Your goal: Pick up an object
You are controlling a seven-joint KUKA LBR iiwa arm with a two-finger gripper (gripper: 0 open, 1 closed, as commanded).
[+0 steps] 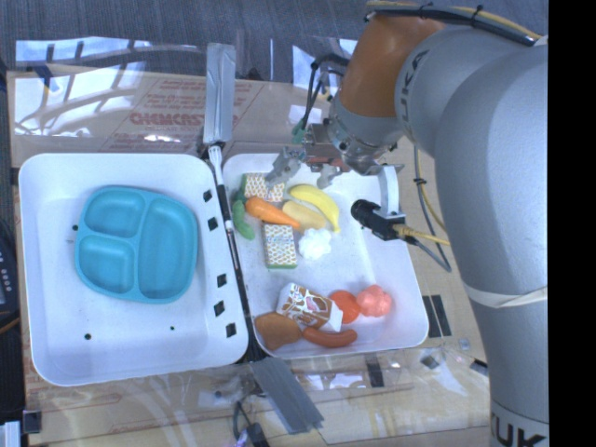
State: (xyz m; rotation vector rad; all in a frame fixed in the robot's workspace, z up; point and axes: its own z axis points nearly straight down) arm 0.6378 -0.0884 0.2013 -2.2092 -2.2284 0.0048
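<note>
My gripper hangs over the far end of the right bin, just above a yellow banana and a waffle piece. Its fingers stand apart with nothing between them. Beside these lie an orange carrot, a green pickle, a checkered sponge block and a white lump. Near the bin's front sit a small carton, a red tomato, a pink piece, a brown piece and a sausage.
The left bin holds a blue divided plate. A black divider strip runs between the bins. The grey arm covers the right side and overhangs the right bin's edge. Cardboard lies behind the bins.
</note>
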